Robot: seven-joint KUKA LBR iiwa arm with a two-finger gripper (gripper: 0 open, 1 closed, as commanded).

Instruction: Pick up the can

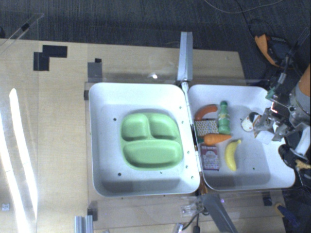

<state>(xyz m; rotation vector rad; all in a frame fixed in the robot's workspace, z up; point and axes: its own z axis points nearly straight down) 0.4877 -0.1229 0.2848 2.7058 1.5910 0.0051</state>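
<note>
Hovering at three o'clock over the right bin (279,176), hand (265,123) of unreadable finger state, presumably staged for descent toward the can (210,158), lying flat at six o'clock of the cluster beside the banana (231,155).

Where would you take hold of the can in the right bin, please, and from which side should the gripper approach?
A hedged judgement: the can seems to lie flat near the right bin's left wall, with the carrot above it and the banana to its right. Come straight down from above and close across its narrow width at mid-length, where gaps seem to show on both sides.
</note>
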